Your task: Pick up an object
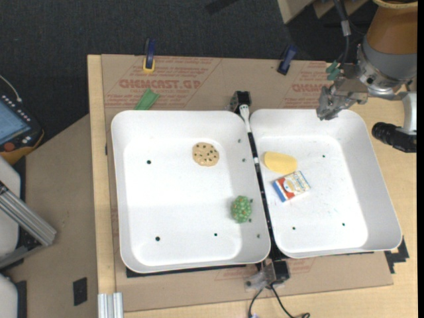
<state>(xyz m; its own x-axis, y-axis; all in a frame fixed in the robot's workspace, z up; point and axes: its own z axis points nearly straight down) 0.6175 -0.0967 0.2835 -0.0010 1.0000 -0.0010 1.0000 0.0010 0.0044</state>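
Green ball (pixel 241 209) lies far left and below pincer (pixel 329 108); red-blue-white carton (pixel 291 186) and yellow lump (pixel 279 161) sit nearer. Pincer state: cannot tell.

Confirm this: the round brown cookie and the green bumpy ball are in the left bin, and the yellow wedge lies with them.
Wrong on the wedge. In the camera view, the round brown cookie and green bumpy ball are in the left bin, but the yellow wedge lies in the right bin.
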